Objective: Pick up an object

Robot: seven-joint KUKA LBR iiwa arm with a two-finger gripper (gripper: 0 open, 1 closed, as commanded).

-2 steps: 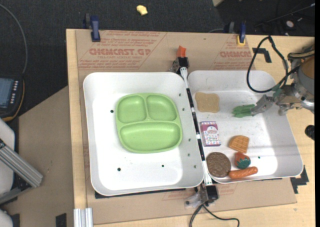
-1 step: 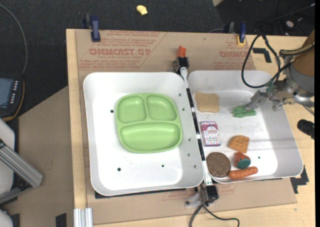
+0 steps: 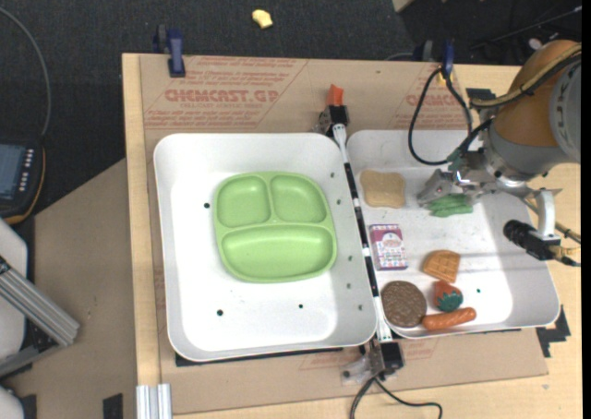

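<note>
From above, the table (image 3: 277,85) bears two white bins. The left bin (image 3: 185,251) holds a green tray (image 3: 274,226). In the right bin (image 3: 526,297), the claw (image 3: 450,188) sits low near the far edge, over a green item (image 3: 452,207), perhaps touching it; whether it is spread or pinching cannot be told. A tan slab (image 3: 383,189) lies beside it. Toward the near edge lie a pink box (image 3: 388,246), a waffle (image 3: 442,266), a brown disc (image 3: 403,303) and a sausage (image 3: 450,318).
</note>
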